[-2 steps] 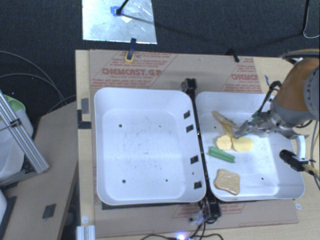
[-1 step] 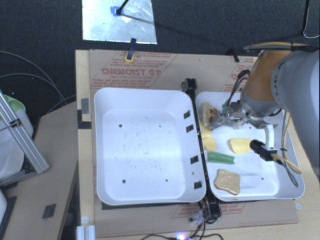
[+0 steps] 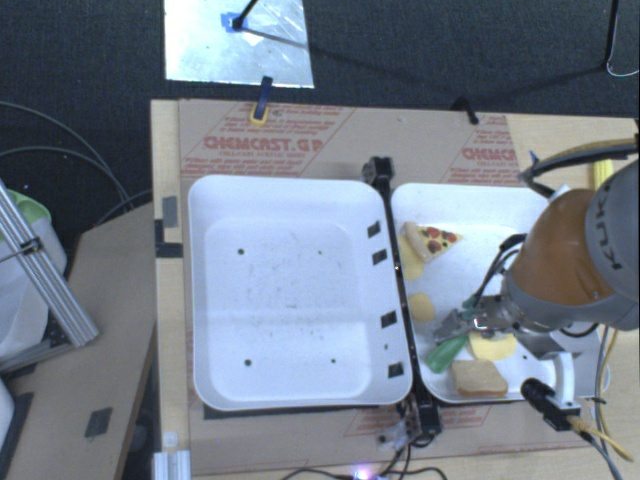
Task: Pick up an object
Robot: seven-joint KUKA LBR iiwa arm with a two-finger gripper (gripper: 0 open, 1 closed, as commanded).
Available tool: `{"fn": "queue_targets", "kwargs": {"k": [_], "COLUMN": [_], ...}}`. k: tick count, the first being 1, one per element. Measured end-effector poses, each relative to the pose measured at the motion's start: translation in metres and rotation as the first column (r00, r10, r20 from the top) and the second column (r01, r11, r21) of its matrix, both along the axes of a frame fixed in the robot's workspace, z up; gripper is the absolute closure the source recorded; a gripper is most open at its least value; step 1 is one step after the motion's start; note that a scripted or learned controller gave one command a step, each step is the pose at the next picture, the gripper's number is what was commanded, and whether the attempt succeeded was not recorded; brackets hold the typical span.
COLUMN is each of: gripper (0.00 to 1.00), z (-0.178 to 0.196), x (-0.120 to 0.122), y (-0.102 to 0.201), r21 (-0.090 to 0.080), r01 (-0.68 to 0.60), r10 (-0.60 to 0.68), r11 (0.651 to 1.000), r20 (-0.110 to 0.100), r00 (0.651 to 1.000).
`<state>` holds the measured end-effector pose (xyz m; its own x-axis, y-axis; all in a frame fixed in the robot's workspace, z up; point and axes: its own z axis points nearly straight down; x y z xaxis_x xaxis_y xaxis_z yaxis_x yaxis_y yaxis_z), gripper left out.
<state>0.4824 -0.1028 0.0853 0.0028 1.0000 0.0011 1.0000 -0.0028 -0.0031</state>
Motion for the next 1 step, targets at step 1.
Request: {"fn": "queue_targets", "kwargs": {"k": [1], "gripper": [0.0], "z": [-0.0004], "x": [0.0412], "y": [-0.0326], "r21": [-0.004], "r01": [-0.003], "r10": [0.003], "r11": [1.0], "r20": [0.008], "r00": [1.0]}}
